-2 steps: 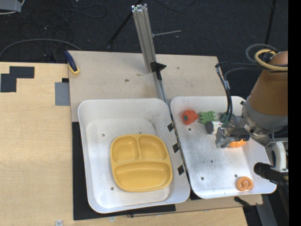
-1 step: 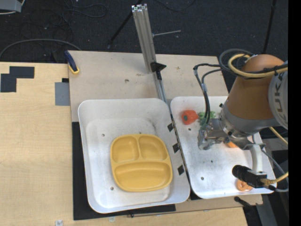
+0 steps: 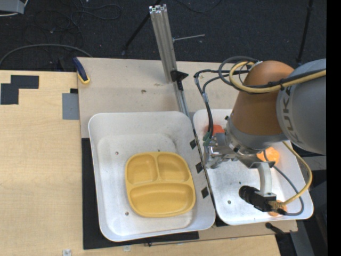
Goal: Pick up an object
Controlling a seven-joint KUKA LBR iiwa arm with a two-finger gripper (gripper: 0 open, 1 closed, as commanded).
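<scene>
Yellow divided plate (image 3: 159, 184): lies flat in the left bin (image 3: 104, 159), toward its near right part, well clear of the tool.
Plate heading: the one large compartment faces the bin's near edge and the two small compartments face the far edge. The whole plate is turned slightly off square with the bin walls.
Plate long axis: the outline is nearly as wide as it is deep; the divider bar between large and small compartments runs roughly left to right.
Tool (image 3: 214, 149): low over the right bin (image 3: 228, 188), at its left wall, under the bulk of the arm (image 3: 261, 105).
Tool state: cannot tell whether it is wide or narrow, as the wrist hides it; nothing is seen held.
Small red-orange piece (image 3: 216, 129): just beside the tool on the far side, possibly touching it.
Orange piece (image 3: 271, 154): in the right bin, to the right of the tool, partly covered by the arm.
Worktop (image 3: 37, 159): pale wood, carrying both bins side by side.
</scene>
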